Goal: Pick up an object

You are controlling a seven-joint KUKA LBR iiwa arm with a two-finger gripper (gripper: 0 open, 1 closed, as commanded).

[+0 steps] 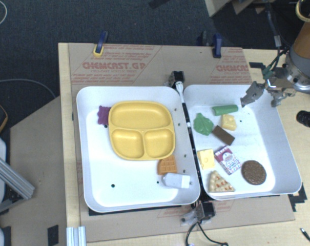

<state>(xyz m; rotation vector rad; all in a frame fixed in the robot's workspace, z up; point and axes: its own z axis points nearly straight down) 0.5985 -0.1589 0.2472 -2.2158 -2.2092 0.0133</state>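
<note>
Pizza slice hugs the right bin's near edge; my claw hangs spread wide, holding nothing, over bare floor near its far edge.

1. One fixed camera hung above my bench and looked down at a slant; the left bin and the right bin both sat in frame.
2. It stood far enough back to take in the bench's board edges and dark floor; my arm entered from its right.
</note>
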